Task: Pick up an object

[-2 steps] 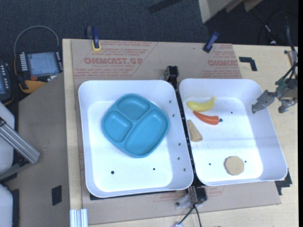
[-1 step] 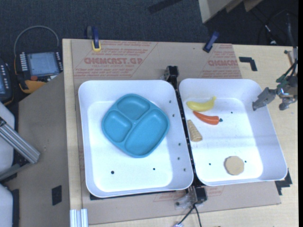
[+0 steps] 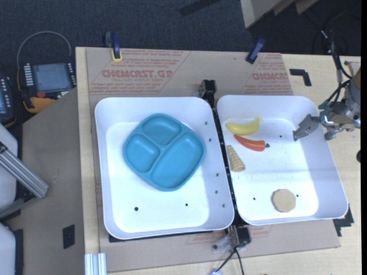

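Right now gripper [image 3: 319,126] hovers over right bin [image 3: 321,171] edge, fingers apart, nothing between them; banana [image 3: 244,126], carrot [image 3: 250,144] lie nearby.

Blue tray [image 3: 164,151], yellow banana [image 3: 244,126], white bins [image 3: 114,211].

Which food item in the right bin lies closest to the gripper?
The carrot: its tip points toward the gripper, nearer than the banana, cone or cookie.
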